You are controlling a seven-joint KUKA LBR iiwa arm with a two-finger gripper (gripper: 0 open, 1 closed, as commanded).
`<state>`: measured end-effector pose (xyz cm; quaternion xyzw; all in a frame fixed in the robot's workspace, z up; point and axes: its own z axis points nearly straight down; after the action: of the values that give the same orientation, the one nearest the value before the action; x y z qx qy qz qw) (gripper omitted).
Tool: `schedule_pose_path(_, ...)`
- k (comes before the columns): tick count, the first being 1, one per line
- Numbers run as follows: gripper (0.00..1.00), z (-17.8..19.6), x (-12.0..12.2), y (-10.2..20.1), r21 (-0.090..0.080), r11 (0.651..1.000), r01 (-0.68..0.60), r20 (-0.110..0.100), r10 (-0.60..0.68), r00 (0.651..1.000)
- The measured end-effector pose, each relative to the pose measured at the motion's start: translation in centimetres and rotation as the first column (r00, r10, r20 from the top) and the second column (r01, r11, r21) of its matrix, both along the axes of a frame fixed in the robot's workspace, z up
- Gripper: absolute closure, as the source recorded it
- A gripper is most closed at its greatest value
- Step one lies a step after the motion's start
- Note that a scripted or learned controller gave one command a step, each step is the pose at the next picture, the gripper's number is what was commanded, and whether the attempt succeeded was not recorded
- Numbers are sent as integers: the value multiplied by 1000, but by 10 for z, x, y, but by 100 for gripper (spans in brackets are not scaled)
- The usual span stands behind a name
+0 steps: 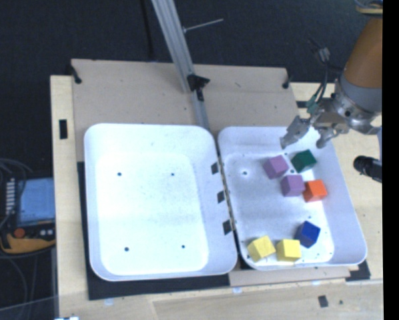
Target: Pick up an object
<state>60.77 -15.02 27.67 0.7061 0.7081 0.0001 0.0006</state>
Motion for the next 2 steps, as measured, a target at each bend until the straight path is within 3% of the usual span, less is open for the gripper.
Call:
schedule_pose_path(1,0,0,0,0,0,1000,0,0,0,1000)
schedule_pose_path(2,0,-44,4,-4,-1,1000,3,-4,-3,1000)
